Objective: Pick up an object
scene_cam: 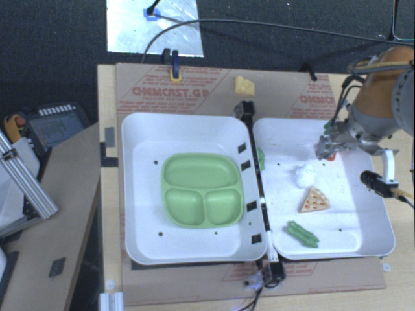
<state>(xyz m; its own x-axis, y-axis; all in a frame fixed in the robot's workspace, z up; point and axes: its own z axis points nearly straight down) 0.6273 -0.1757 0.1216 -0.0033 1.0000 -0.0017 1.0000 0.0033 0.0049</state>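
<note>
While the gripper (326,149) hangs low over the far part of the right bin (373,235), you have three candidates lying nearer the camera than it. Closest is a small white lump (304,175), just beside the gripper, toward the camera and a little toward the left bin (139,135). Beyond that lump, farther toward the camera, lies a triangular waffle-patterned wedge (314,201), and past that, near the right bin's front wall, a green pod (303,233) whose long axis runs diagonally, from the divider side out toward the front corner.

Whether the claw is spread or clenched you cannot tell from here; the wrist housing covers it, and something reddish at the tip (too small to name) adds to the doubt. Nothing can be seen held.

My judgement: the white lump is the natural target, since it calls for only a short shift toward the camera and a drop. It looks soft and rounded, so an off-centre close may nudge it aside. The green tray (201,190) sits in the left bin, well apart.
</note>
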